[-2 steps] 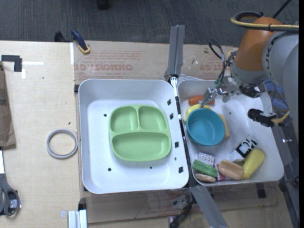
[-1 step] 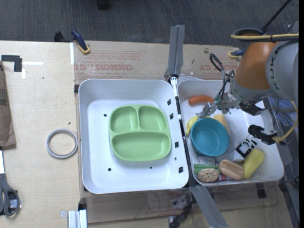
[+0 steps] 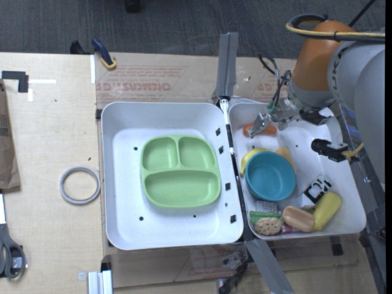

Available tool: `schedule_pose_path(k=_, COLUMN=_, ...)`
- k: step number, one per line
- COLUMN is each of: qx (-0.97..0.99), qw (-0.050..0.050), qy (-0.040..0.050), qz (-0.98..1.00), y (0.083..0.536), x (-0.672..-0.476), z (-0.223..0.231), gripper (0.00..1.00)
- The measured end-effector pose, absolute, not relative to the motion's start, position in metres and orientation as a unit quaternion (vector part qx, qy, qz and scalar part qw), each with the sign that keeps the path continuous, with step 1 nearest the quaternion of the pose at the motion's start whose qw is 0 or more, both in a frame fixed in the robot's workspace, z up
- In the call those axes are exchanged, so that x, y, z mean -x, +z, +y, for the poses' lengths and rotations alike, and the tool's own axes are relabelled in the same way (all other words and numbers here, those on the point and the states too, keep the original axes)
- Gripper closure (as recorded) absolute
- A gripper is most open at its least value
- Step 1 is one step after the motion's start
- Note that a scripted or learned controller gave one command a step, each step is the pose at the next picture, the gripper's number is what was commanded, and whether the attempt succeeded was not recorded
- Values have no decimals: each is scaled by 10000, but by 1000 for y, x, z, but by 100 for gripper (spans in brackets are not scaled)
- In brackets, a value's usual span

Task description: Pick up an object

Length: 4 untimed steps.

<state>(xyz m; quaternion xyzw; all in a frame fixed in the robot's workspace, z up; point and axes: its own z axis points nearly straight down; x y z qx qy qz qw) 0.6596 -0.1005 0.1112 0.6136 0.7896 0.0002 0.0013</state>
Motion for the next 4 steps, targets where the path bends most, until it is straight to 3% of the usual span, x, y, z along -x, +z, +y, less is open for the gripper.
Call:
schedule_pose_path(k=1, qx=-6068, qw=0, qy=4, qz=7949, y=92, x=-593, z=-105, gripper=0)
schedule_pose_path(k=2, qx=-7089, qw=9, qy=8, qz=7053, y=92, x=-579, z=-105, gripper=0)
schedule_pose_path(k=3, qx=-7383, qw=167, qy=110, qz=6742, y=102, x=-562, z=-100, gripper=0)
schedule_pose_path(k=4, qx=-7880, qw=20, qy=17, qz=6156, y=93, x=-550, z=-98, gripper=0)
